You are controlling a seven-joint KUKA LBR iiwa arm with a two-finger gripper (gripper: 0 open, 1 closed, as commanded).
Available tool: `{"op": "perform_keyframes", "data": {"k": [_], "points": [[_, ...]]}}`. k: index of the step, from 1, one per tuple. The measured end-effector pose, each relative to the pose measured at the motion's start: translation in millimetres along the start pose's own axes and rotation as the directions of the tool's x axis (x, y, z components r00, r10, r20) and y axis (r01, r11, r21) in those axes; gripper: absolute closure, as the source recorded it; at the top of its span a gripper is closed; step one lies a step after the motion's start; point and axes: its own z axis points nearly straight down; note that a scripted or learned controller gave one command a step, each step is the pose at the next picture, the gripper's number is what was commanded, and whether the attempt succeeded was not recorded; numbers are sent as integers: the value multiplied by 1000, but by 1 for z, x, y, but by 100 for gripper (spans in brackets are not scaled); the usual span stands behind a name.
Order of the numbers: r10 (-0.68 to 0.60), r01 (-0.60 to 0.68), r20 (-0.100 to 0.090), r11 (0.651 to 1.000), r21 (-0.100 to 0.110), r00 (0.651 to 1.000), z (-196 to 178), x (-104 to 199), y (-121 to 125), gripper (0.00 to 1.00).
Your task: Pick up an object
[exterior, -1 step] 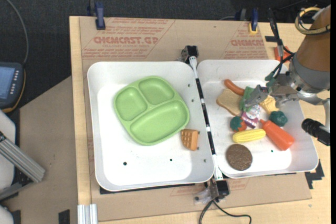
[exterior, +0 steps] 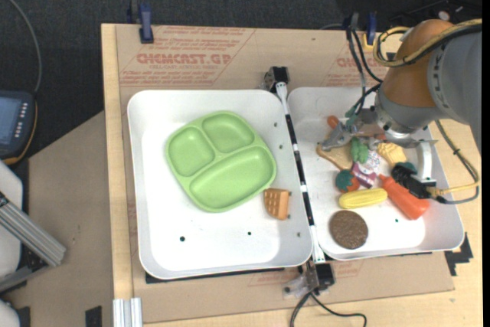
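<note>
Dark carpet surrounds a brown cardboard-covered bench (exterior: 191, 50) with red print on it; blue clamps (exterior: 142, 17) hold its far edge. Two shallow white bins sit side by side on it. Left bin (exterior: 153, 165) holds a green divided plate (exterior: 220, 161), three compartments, nothing in them, set near the bin's middle. An orange waffle-like toy piece (exterior: 278, 203) lies just beside the plate's near right corner, close to the wall between the bins.

Right bin (exterior: 436, 237) holds a cluster of toy food: a yellow banana-like piece (exterior: 363, 199), a round brown patty (exterior: 348, 229) nearer the front edge, an orange carrot (exterior: 408, 199) at the cluster's right, a tan flat piece (exterior: 334, 157), a small teal item (exterior: 344, 181), a pink and white item (exterior: 369, 171), and a small orange bit (exterior: 332, 121) towards the far side. Most of these touch or overlap.

Grey arm with orange band (exterior: 413, 65) comes in from the right, over the right bin. Gripper (exterior: 354, 135) sits low over the far part of the cluster, near the tan piece. Cannot tell how far its claw is open, nor whether anything is in it.
</note>
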Motion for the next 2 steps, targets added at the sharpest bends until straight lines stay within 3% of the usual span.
{"op": "perform_keyframes", "data": {"k": [1,2], "points": [[2,-2,3,1000,-8,1000,-20,-2,1,100],[-6,6,0,1000,-9,1000,-127,61,6,100]]}}
